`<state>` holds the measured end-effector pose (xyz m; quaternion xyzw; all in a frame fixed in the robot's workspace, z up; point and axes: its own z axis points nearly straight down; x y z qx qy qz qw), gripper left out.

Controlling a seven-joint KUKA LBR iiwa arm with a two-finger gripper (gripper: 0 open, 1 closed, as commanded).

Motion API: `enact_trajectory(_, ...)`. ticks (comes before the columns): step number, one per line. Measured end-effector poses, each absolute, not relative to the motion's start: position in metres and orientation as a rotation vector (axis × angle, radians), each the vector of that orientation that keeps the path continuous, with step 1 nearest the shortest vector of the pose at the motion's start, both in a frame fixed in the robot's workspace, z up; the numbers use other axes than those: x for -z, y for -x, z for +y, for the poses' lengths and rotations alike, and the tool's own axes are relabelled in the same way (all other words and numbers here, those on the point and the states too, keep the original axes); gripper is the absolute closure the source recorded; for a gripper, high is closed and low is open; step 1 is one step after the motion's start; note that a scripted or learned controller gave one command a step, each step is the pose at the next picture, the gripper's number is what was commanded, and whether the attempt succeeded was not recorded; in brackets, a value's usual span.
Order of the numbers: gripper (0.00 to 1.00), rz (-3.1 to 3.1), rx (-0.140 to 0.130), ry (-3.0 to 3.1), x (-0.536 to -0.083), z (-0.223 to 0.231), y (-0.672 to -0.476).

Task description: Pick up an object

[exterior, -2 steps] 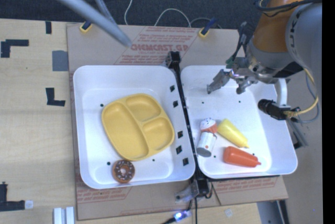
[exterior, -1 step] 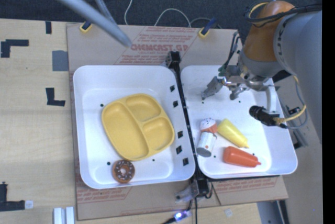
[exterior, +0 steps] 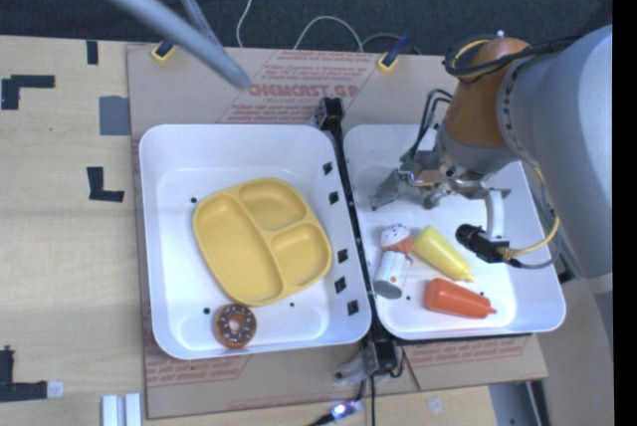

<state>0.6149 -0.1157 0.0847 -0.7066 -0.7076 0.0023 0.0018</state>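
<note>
the left bin (exterior: 164, 215) is holding one yellow divided plate (exterior: 262, 240) and one donut (exterior: 236, 325). the right bin (exterior: 532, 310) is holding three things: a white bottle (exterior: 391, 265), a yellow cone (exterior: 443, 253) and an orange carrot (exterior: 459, 299) lying with its tip pointing right. the gripper (exterior: 413, 190) is hovering above them, its fingers seemingly spread with nothing between them.
</note>
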Motion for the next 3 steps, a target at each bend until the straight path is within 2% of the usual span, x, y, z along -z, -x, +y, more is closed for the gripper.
enact_trajectory(1,0.00,-2.224,-0.001,2.220,-0.085,-0.115,-0.615)
enact_trajectory(2,1.00,-2.225,-0.001,2.220,-0.096,-0.115,-0.616)
enact_trajectory(3,1.00,-2.224,0.002,2.221,-0.138,-0.116,-0.617)
